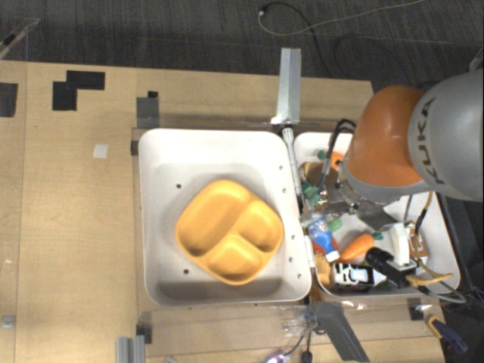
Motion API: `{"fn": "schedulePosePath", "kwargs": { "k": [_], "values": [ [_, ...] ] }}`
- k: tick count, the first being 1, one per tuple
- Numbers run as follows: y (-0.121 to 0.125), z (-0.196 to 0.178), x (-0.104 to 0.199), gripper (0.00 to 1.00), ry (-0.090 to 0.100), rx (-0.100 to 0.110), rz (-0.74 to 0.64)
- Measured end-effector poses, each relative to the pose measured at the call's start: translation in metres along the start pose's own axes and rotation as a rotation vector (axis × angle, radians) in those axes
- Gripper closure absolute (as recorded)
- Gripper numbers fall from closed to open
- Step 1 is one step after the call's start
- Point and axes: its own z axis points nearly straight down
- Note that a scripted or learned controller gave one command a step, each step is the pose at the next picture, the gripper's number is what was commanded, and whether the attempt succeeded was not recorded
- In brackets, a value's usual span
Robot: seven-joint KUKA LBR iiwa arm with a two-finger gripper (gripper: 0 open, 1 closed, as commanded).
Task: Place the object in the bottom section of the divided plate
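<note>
Yellow divided plate (231, 231) set alone in the left bin (162, 172), sections bare, ready to receive. Toys heaped in the right bin (452, 259): carrot (358, 246), blue bottle (322, 238). Arm (408, 138) hanging low over that heap, hiding the gripper; cannot tell which toy is meant, nor its place relative to the gripper.

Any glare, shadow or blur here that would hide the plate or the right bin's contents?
Camera view: the plate is sharp and evenly lit, its three sections readable, with a soft shadow on the left bin floor beside it. The arm covers much of the right bin, and the clutter under it sits partly in its shade. No strong glare; slight softness overall.
</note>
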Motion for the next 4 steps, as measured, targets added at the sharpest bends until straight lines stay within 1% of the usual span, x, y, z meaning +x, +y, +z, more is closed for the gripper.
{"fn": "schedulePosePath", "kwargs": {
  "k": [1, 2, 3, 4],
  "values": [
    [0.078, -0.002, 0.071, 1.0, 0.0, 0.0, -0.053],
    [0.077, -0.038, 0.155, 1.0, 0.001, -0.002, -0.263],
    [0.036, -0.063, 0.201, 1.0, 0.001, -0.001, -0.314],
    [0.019, -0.089, 0.216, 1.0, 0.001, -0.001, -0.113]
  ]
}}
